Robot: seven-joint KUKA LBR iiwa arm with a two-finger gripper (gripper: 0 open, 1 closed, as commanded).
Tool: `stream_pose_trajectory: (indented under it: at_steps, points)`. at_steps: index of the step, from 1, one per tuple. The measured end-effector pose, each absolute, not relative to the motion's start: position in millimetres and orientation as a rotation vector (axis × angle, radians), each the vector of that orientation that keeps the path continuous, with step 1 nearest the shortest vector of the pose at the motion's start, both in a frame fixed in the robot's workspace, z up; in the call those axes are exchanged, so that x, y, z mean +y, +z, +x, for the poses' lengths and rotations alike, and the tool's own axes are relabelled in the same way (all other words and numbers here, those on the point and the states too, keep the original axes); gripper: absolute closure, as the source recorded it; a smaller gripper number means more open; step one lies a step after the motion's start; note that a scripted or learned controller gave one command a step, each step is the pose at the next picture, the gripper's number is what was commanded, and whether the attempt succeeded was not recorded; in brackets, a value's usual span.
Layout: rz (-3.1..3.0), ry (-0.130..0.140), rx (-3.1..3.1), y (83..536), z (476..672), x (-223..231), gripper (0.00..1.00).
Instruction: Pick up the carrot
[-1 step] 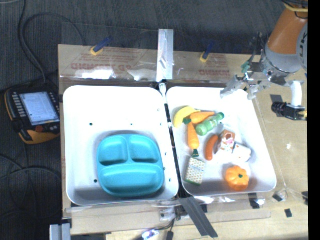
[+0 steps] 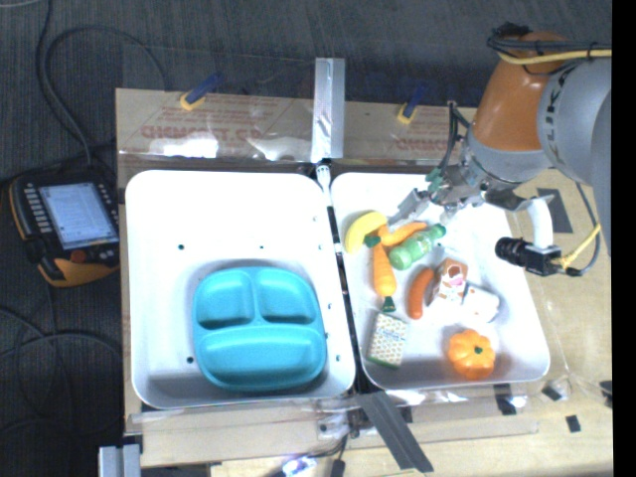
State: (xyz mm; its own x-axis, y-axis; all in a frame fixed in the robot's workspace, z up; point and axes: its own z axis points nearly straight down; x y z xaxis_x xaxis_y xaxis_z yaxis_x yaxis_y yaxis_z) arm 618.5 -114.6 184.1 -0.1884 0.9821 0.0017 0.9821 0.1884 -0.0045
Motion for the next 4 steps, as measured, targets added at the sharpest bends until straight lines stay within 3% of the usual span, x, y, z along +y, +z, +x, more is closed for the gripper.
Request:
stream_pose_trajectory:
  at_steps: [1, 2, 3, 4]
  points:
    - [-1.833, -0.004, -2.562, 91, 628.2, -105, 0.0]
    - [-1.833, -0.01, -2.559, 101, 628.4, -103, 1.0]
    - [-1.984, 0.004, -2.433, 183, 625.8, -39, 1.0]
    - [-2.149, 0.007, -2.29, 215, 625.8, -92, 1.0]
